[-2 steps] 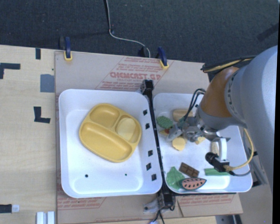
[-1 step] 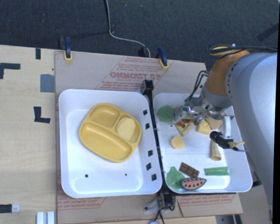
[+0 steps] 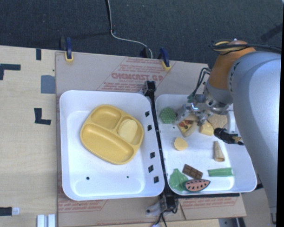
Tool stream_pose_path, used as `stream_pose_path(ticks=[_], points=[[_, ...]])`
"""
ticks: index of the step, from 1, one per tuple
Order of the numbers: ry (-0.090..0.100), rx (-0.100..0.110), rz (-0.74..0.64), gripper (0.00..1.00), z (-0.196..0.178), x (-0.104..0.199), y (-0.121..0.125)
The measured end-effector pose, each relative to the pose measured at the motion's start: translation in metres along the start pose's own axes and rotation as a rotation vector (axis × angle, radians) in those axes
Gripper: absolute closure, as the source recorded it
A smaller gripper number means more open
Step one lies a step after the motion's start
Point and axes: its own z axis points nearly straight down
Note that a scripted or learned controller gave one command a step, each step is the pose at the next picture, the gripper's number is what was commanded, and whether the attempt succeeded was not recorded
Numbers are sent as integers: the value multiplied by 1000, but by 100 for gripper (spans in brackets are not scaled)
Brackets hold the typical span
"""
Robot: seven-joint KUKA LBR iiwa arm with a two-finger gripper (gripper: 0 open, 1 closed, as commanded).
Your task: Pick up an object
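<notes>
My gripper [image 3: 194, 114] hangs low over the back of the right bin [image 3: 244, 182], its fingers [image 3: 187, 108] spread apart, open. Just below it lies a small orange and red wedge of toy food [image 3: 185, 126], which is not between the fingers. A yellow cheese wedge [image 3: 206, 129] and a tan slice [image 3: 220, 121] lie right beside it, and a round green piece [image 3: 167, 115] sits to its left. The arm's orange band [image 3: 222, 71] rises behind the gripper.
The right bin also holds a yellow round piece [image 3: 180, 144], a tan stick [image 3: 218, 151], a brown bar [image 3: 192, 171], a green bar [image 3: 220, 172], a green leaf [image 3: 178, 179] and a watermelon slice [image 3: 196, 185]. A yellow divided plate [image 3: 112, 133] lies in the left bin [image 3: 67, 178].
</notes>
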Motion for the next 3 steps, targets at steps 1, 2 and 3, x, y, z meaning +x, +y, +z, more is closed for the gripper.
stream_pose_path(ticks=[1, 2, 3], points=[[-18, -53, -1, 0, -15, 25, 7], [-16, -55, -4, 0, -7, 27, 9], [-15, -53, 3, 0, 0, -9, -77]])
